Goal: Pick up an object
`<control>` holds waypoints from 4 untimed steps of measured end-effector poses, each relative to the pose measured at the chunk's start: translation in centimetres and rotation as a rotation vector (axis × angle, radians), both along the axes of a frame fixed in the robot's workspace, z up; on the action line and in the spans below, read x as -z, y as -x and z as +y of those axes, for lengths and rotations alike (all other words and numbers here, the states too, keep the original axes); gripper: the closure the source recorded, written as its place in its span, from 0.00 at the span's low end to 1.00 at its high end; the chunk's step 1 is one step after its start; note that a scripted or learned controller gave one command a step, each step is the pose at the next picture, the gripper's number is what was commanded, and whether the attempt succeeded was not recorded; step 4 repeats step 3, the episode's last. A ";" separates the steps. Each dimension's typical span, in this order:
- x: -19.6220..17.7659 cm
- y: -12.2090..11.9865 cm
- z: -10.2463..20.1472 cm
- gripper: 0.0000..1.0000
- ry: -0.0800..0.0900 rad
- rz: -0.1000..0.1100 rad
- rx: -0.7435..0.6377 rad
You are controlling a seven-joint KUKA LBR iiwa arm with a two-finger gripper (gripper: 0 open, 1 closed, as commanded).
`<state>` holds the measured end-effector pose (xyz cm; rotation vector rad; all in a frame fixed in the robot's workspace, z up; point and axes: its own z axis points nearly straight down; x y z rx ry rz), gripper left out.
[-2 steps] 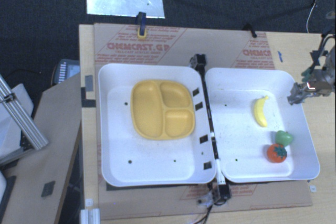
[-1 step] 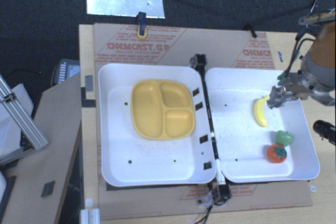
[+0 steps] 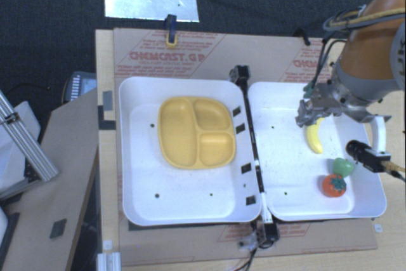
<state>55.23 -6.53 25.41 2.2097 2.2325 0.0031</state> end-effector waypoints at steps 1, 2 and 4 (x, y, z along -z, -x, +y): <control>1.1 -0.8 6.1 1.00 0.000 0.001 0.000; 0.5 -1.4 11.3 1.00 -0.001 -0.001 0.000; 0.9 -0.9 15.9 1.00 -0.001 0.001 0.001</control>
